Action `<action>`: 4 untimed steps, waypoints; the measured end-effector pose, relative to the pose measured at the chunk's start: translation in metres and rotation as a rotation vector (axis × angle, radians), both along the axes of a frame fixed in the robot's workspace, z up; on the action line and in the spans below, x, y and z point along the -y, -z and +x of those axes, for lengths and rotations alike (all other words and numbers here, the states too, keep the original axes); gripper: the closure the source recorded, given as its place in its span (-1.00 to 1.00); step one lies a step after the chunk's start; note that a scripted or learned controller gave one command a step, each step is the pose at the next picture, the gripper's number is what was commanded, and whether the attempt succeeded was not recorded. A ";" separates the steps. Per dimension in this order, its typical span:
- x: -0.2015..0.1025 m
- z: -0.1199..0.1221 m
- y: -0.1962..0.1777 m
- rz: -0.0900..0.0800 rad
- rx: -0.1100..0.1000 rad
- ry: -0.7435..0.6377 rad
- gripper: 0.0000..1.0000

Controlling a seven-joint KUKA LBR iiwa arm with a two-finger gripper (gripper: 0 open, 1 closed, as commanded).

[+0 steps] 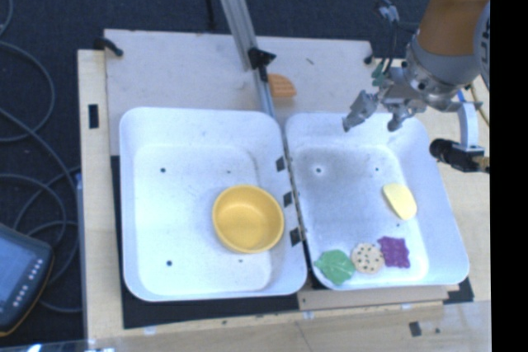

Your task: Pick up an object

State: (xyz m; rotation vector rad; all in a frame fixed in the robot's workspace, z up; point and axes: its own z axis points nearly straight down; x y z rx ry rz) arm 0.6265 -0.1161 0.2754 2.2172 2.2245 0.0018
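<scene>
Nearest edge of the right bin (445, 202): three flat pieces crowded in the corner — a green leaf-shaped piece (334, 265), a round cookie (367, 257) and a purple piece (394, 251). Green and cookie are touching or nearly so; cookie and purple sit just beside each other. All hug the sloped bin wall. Risk: a closing grasp here could catch two at once, or a finger could strike the wall and skid off.

Further in, a pale yellow piece (399, 200) lies alone on the bin floor, clear on all sides. Likely the safest pick, though it looks low and flat, so fingers may slip over it.

Left bin (148, 152): yellow bowl (247, 218), upright, well apart from the arm.

Far end: claw (376, 113) hovers above the right bin's far rim, fingers spread, holding nothing. Descending straight from there would meet rim or bare floor.
</scene>
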 end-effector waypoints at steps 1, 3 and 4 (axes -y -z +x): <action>0.000 0.000 0.000 0.000 0.000 0.000 -1.00; 0.004 0.001 0.102 -0.003 -0.005 0.004 -1.00; 0.006 0.001 0.144 -0.003 -0.004 0.007 -1.00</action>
